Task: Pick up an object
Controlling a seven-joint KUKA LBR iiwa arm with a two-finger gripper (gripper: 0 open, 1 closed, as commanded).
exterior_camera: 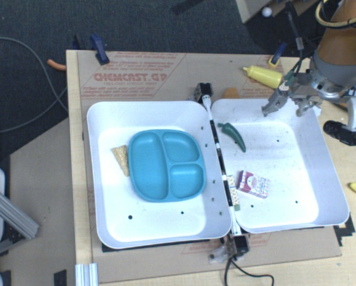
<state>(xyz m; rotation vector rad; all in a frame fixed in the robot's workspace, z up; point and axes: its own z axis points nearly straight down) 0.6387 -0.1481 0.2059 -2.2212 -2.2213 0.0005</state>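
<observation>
Over the far edge of the right bin [321, 177], the gripper [289, 103] hangs with its two fingers spread apart and nothing between them — one finger points toward the bin's upper left, the other drops near the back rim. Behind it the grey wrist rises to the orange band, the arm [339, 46] coming in from the right and tilted down toward the bin.

Nearest of the loose things is a green pepper-like piece [233, 136], lying slanted on the bin floor near the divider. It looks light, smooth and narrow, probably slippery; a pinch across its middle would seem safest. Further toward the front lies a small printed packet [252, 184], flat and light — likely soft, and hard to get fingers under.

Across the divider, the left bin [106, 213] holds a blue divided plate [166, 164] with a tan wedge [121, 157] touching its left edge. On the table [136, 76] behind the bins sits a yellow object [262, 74].
</observation>
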